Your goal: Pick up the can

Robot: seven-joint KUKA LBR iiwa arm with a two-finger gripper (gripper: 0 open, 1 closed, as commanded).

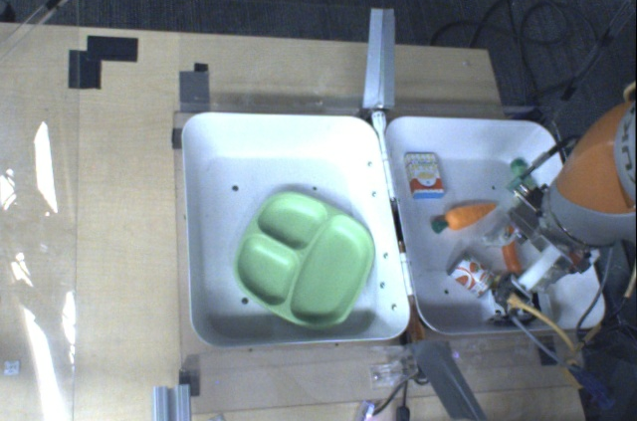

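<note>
The can [469, 277], red and white, lies on its side near the front of the right bin [468, 142]. My gripper [514, 245] hangs low over the right side of that bin, just right of and slightly behind the can. The wrist and its fittings cover the gripper's tip. Nothing is seen lifted off the bin floor.
An orange carrot [465, 216] with a green end lies behind the can, and a small white carton [424, 175] sits further back. A small orange item [511, 258] is close beside the gripper. A green divided plate [307, 257] fills much of the left bin [219, 210].
</note>
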